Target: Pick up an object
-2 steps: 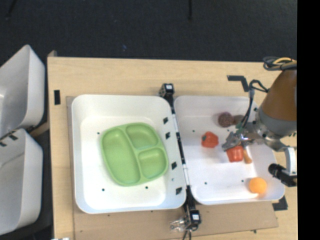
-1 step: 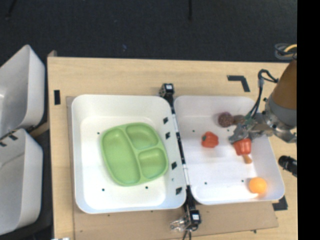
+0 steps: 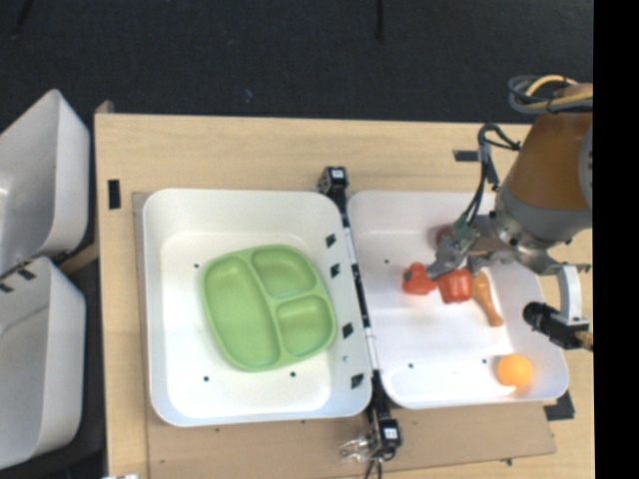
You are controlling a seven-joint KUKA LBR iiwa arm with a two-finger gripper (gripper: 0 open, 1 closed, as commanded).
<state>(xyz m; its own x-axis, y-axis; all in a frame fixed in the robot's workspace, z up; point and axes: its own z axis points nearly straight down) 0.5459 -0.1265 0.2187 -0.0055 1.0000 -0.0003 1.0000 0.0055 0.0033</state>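
Observation:
In the right bin (image 3: 399, 367) lie two red pieces: a small one (image 3: 416, 281) to the left and a blockier one (image 3: 456, 286) beside it. An orange carrot-like stick (image 3: 487, 301) lies just right of them, and an orange ball (image 3: 514, 369) rests near the bin's front right corner. My gripper (image 3: 449, 255) hangs low over the red pieces, its tip right above the gap between them. The arm's orange band (image 3: 547, 163) rises behind it at the right.
The left bin (image 3: 170, 387) holds a green divided plate (image 3: 267, 306) with three compartments. A ridge with black clips (image 3: 351, 297) separates the two bins. White containers (image 3: 35, 178) stand off the bench at the far left.

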